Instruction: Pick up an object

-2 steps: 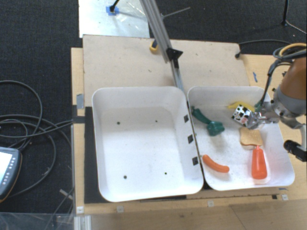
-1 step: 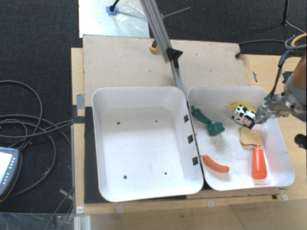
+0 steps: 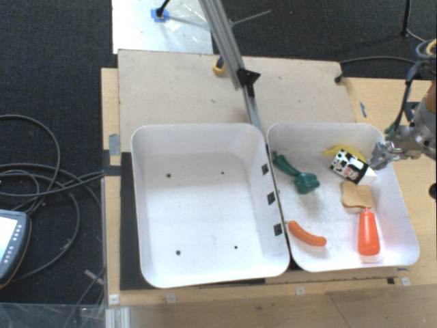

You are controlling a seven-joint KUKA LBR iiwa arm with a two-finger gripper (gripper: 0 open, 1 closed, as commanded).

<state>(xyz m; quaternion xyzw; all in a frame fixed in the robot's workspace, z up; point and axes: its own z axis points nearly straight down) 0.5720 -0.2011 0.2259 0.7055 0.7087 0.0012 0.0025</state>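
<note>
Nearest the front rim of the right bin stands an orange bottle, its narrow neck toward the far side, close to the bin's right wall. Left of it, near the dividing edge between the bins, lies an orange sausage-shaped toy. Just beyond the bottle's neck, touching it, sits a tan slice of toast. Further back, toward the bin's middle, a green toy tool lies on a slant, its head toward the front. Near the far right corner rests a small black-and-white box over something yellow. The gripper hangs just right of that box at the bin's right rim; whether it is open or closed cannot be told, and nothing visibly sits in it. The left bin lies beside, on the bench
</note>
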